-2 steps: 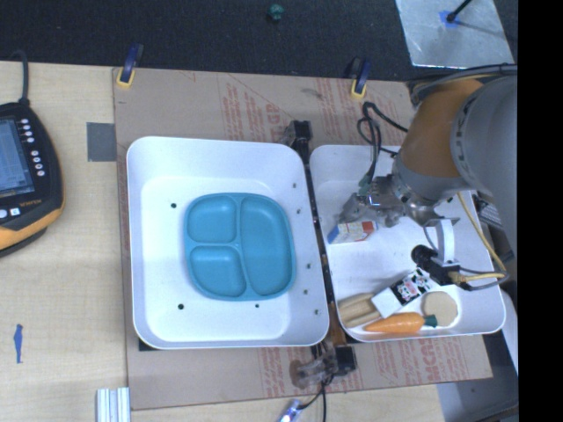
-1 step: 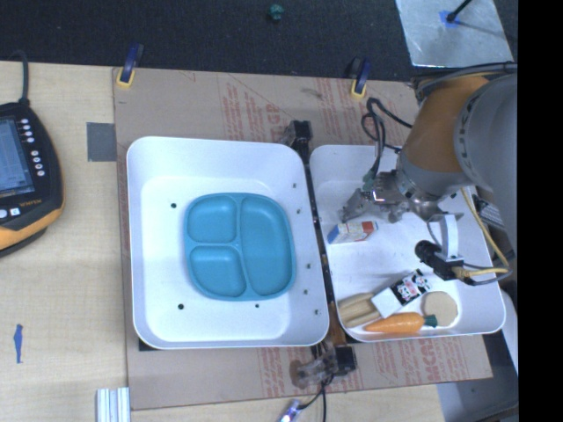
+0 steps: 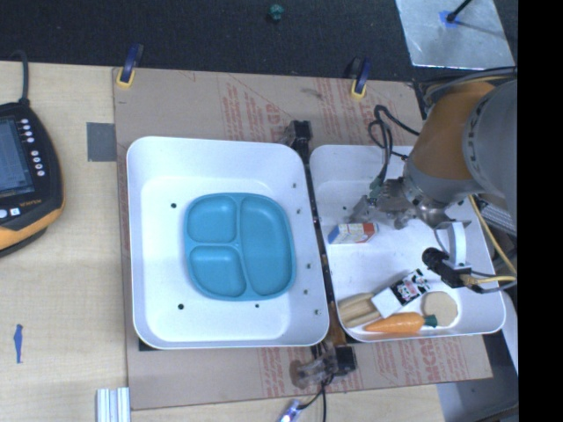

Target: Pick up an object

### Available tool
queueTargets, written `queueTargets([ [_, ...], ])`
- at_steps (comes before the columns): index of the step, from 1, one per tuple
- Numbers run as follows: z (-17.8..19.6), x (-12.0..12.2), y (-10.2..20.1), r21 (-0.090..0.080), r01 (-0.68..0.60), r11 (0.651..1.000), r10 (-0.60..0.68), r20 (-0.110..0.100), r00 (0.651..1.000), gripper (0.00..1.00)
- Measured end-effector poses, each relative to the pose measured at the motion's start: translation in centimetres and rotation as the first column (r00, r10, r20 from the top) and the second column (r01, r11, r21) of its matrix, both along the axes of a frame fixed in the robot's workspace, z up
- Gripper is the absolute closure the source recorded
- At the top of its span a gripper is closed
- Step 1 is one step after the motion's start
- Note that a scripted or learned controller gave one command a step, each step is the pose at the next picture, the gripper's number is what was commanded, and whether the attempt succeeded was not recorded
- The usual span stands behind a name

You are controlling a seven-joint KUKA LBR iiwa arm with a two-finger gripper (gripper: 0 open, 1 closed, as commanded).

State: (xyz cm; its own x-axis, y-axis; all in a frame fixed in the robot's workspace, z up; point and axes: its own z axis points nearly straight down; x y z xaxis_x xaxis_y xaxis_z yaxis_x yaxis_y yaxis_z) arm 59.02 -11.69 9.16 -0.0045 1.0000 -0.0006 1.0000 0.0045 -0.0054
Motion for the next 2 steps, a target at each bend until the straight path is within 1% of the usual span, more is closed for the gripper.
queueTargets([
  [1, 1.0, -0.01, -0.06, 0.0, -0.002, 1.0, 0.002, -0.002, 1.0, 1.0],
  [2, 1.0, -0.01, -0.06, 0.0, -0.002, 1.0, 0.002, -0.002, 1.0, 0.0],
])
